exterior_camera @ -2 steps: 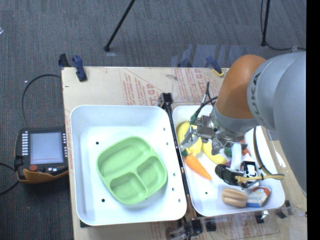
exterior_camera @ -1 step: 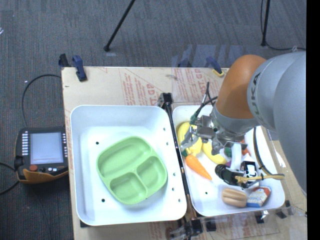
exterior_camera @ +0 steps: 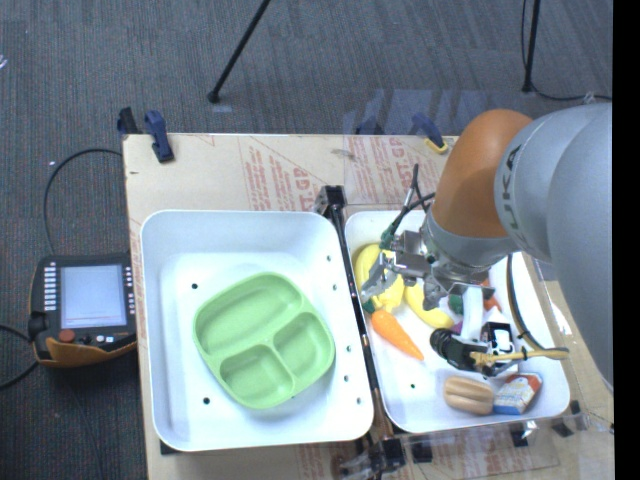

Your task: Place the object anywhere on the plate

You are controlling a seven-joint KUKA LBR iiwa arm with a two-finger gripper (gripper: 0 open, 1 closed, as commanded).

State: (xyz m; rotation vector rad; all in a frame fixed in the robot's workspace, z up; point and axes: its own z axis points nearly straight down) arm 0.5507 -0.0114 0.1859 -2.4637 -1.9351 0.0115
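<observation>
Green plate (exterior_camera: 263, 340) sits bare in the left bin (exterior_camera: 160, 268). My end effector (exterior_camera: 402, 280) hangs over the banana (exterior_camera: 370, 263) and carrot (exterior_camera: 396, 334) (spread: cannot tell), presumably choosing a pick.

Green plate (exterior_camera: 264, 341), 3 compartments, flat in left bin. Orange carrot (exterior_camera: 397, 335) lying in right bin, near divider.

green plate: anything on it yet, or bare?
Bare. All three compartments of the green plate show plain green in the left bin; the carrot and other toy food lie in the right bin.
</observation>
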